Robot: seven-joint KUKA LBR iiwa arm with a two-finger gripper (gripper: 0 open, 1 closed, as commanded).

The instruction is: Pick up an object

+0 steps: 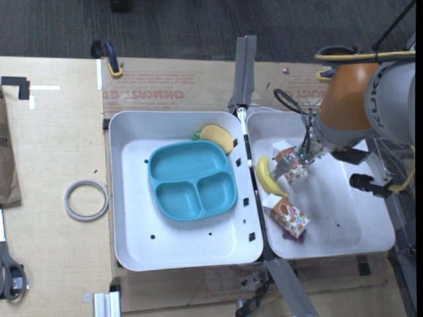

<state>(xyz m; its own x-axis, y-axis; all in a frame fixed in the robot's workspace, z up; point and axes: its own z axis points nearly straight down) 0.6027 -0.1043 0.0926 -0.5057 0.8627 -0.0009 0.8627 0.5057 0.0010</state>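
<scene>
- Nearest, a small printed carton (289, 218) lies just below the banana (268, 176): probably light and stiff, best pinched across its narrow sides.
- Farther back, the gripper (295, 164) sits at a second carton (293, 164), right of the banana; jaw state untellable.

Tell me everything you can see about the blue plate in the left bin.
The blue plate is a light blue tray with rounded corners, plastic by its look. Raised ridges split it into three compartments: one long one at the far side and two smaller ones nearer the camera. It lies flat and slightly turned on the floor of the left bin, near its middle. A yellow fruit-like object sits at its far right corner, close to it or touching its rim.
</scene>
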